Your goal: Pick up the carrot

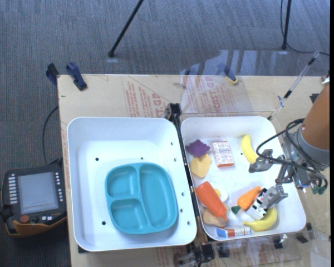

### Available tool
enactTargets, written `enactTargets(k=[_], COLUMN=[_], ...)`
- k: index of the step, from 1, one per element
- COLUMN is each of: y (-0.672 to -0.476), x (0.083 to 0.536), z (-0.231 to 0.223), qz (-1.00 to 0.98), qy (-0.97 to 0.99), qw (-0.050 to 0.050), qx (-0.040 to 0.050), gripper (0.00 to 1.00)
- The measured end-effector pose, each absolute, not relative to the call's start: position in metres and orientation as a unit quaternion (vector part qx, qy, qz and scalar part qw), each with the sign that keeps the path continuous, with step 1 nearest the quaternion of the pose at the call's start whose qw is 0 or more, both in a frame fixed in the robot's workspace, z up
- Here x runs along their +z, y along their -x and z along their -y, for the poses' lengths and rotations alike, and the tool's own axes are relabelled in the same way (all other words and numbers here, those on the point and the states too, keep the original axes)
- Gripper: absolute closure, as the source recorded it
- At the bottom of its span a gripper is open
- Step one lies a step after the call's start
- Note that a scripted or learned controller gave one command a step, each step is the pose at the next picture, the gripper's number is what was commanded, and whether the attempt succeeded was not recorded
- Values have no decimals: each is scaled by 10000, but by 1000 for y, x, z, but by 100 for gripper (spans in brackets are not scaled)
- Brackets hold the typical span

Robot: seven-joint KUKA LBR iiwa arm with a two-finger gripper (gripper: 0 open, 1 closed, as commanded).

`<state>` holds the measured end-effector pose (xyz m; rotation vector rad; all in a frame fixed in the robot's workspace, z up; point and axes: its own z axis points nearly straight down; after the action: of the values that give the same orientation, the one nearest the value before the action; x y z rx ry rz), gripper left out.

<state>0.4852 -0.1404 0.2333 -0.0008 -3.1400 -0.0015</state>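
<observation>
The small orange tapered carrot (248,197) lay slantwise just left of the two-finger gripper (267,200); its grip state could not be told.

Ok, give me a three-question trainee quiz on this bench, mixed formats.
1. True or false: the carrot lies in the right bin.
2. What sits in the left bin?
A. a red cup
B. a blue divided tray
C. a green bowl
3. Fill in: two yellow ___ lie in the right bin, one near its far side and one near its front edge.

Key:
1. true
2. B
3. bananas; the hand is just right of the carrot.
</observation>
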Motion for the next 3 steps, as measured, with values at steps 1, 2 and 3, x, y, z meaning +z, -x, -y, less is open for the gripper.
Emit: enactTargets(k=[1, 2, 3], y=[-477, -479, -476], x=[87, 97, 140], z=[167, 164, 103], qz=[10000, 10000, 9973], qy=[53, 18, 734], qw=[-2, -9, -1], qx=[-9, -19, -18], gripper=[0, 100, 100])
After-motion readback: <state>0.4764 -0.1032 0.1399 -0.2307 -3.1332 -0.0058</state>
